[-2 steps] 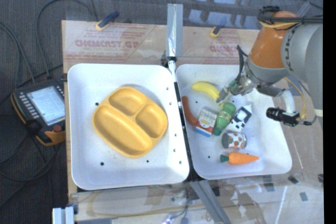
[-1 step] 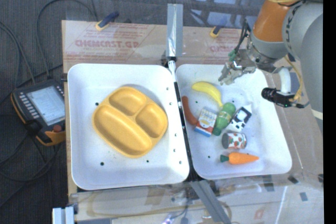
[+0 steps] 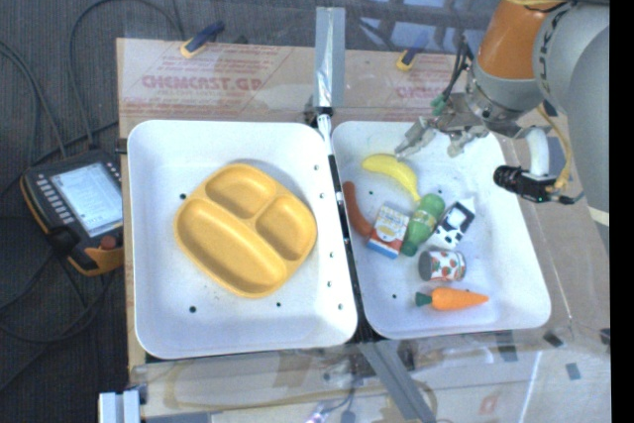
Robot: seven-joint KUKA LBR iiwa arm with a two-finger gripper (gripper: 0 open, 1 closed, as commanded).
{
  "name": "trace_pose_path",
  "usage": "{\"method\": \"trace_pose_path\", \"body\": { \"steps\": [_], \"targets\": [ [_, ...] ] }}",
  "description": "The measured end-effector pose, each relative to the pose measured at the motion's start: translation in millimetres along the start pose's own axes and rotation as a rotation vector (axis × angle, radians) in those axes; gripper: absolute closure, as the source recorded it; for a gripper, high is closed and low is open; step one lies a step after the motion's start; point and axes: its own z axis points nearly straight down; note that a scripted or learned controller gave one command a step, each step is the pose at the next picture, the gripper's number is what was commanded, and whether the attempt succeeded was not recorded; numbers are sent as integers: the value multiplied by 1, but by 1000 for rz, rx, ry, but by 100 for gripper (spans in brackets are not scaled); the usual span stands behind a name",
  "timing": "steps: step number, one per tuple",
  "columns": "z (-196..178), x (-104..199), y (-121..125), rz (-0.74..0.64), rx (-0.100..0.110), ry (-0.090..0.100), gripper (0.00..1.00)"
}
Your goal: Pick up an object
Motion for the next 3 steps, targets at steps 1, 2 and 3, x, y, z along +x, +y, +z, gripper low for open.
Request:
{"method": "trace_pose_path", "body": {
  "steps": [1,2,3],
  "targets": [
    [79,1,-2,-145,-2,0,0],
    [70,1,-2,-146,1,0,100],
    [-11,52,18,-121,-1,2,100]
  ]
}}
